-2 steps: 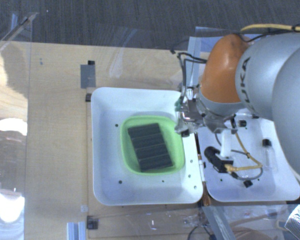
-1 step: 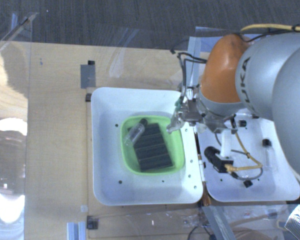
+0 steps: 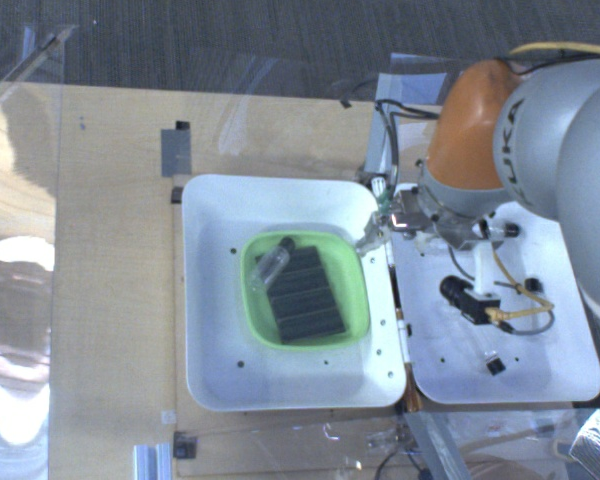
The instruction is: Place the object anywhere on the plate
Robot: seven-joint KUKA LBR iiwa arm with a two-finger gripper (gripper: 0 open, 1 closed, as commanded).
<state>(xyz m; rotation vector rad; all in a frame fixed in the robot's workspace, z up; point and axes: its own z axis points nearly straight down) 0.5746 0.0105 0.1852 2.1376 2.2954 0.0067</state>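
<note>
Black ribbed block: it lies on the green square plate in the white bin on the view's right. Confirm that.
Wrong bin. The camera view shows the black ribbed block lying on the green square plate in the white bin on the view's left, not its right.

Most of the green plate [image 3: 352,308] is taken up by a black ridged block [image 3: 305,296] and a small clear item [image 3: 271,262] at its upper left corner; only a narrow green margin is left bare. White floor is left open around the plate in the left bin [image 3: 205,298]. The upper part of the right bin [image 3: 570,368] is covered by the arm [image 3: 520,138]; its lower floor is interrupted only by a small black piece [image 3: 495,366].
</note>
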